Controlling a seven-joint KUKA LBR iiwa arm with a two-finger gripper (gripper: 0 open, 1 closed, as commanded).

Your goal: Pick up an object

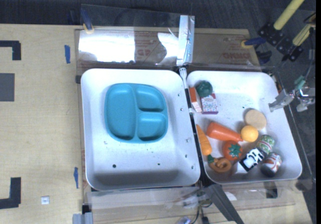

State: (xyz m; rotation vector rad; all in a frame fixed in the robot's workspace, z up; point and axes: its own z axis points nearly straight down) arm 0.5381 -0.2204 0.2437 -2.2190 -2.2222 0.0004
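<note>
Wooden bench (40, 117) on dark floor, with black tape marks at its left edge. Two white bins sit side by side: the left bin (95, 168) holds a blue divided plate (135, 112) near its centre, and the right bin (235, 85) holds the small toys. The orange carrot (224, 131) lies mid-bin, long axis roughly left-right, its tip pointing right and touching the yellow ball (249, 133). A beige disc (255, 117) sits just above the ball, and a pink carton (208, 103) sits near the bin's left wall.

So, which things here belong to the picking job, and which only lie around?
For the job: carrot, yellow ball, tan disc, small carton, all in the right bin.
Lying about: blue divided tray in the left bin.
</note>
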